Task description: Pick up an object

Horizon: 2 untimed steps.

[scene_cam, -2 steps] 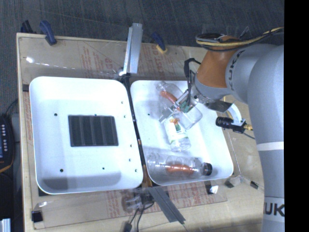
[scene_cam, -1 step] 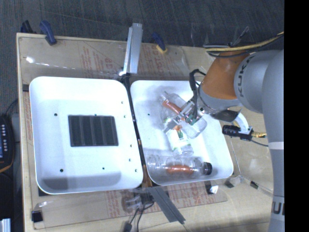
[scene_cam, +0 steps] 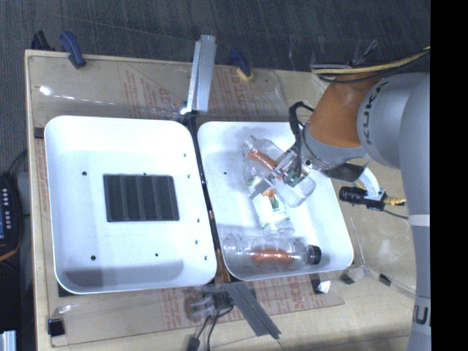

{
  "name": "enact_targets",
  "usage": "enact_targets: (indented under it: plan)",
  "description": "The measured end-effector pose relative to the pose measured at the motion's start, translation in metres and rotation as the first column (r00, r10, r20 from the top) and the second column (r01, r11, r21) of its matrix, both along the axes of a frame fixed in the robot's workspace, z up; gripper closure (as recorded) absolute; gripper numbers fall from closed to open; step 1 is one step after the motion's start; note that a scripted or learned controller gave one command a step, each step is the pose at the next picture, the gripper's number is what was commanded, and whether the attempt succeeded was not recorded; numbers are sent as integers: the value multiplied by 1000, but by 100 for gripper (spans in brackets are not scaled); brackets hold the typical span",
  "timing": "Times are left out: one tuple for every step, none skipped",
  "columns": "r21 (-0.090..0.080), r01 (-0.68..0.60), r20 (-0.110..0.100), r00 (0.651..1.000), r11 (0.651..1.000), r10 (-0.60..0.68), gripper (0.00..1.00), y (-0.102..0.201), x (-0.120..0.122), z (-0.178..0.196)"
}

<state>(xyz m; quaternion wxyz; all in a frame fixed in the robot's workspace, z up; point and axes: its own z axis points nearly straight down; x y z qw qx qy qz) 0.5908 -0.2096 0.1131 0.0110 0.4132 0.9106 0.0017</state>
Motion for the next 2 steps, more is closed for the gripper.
enact_targets:
  plan:
    - [-3,-132,-4,991,991,132,100,-1,8,-10]
    - [5,-216,-22,976,976,216,100,59,29,87]
